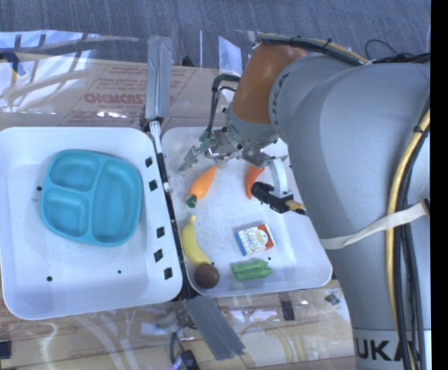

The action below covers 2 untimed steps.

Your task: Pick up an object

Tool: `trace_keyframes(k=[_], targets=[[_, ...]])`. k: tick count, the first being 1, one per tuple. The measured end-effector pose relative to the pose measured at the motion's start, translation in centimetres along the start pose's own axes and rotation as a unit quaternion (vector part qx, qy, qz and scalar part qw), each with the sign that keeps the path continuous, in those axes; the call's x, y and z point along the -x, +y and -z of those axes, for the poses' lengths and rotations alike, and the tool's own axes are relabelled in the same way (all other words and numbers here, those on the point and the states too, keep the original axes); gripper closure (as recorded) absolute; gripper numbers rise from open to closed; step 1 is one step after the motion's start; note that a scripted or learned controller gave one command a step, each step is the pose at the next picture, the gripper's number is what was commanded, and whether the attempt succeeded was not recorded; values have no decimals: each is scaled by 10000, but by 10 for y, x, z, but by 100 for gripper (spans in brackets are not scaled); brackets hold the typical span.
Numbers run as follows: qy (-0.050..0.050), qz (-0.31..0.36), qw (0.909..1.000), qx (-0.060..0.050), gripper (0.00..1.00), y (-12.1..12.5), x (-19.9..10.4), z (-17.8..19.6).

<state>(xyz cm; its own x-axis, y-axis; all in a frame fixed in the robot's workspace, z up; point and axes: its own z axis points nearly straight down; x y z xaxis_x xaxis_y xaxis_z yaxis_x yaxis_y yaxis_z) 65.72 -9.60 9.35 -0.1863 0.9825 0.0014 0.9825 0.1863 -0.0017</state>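
Fruit and toy food fill the right bin point(313, 262): a green block point(250, 269) and brown ball point(207, 275) low in frame, a banana point(190, 242), a small carton point(254, 238). I judge the carrot point(202, 185) at centre light, rigid and slick, best pinched mid-body. Above it hovers the gripper point(210, 149); I cannot tell its state.

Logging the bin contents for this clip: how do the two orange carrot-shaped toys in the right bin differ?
The lighter orange carrot toy with green tip lies fully in view, slanting down-left near the bin's middle. The darker red-orange carrot toy lies further right, more upright in the picture, and partly hidden under the arm's hand. Both rest on the floor of the right white bin, and neither is between the fingers.
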Motion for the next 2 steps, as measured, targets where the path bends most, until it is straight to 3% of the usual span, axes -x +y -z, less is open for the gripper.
trace_keyframes(k=[1, 2], targets=[[2, 113, 9999, -6, 0, -52, 3, -2], [9, 134, 9999, -14, 100, -52, 2, 8]])
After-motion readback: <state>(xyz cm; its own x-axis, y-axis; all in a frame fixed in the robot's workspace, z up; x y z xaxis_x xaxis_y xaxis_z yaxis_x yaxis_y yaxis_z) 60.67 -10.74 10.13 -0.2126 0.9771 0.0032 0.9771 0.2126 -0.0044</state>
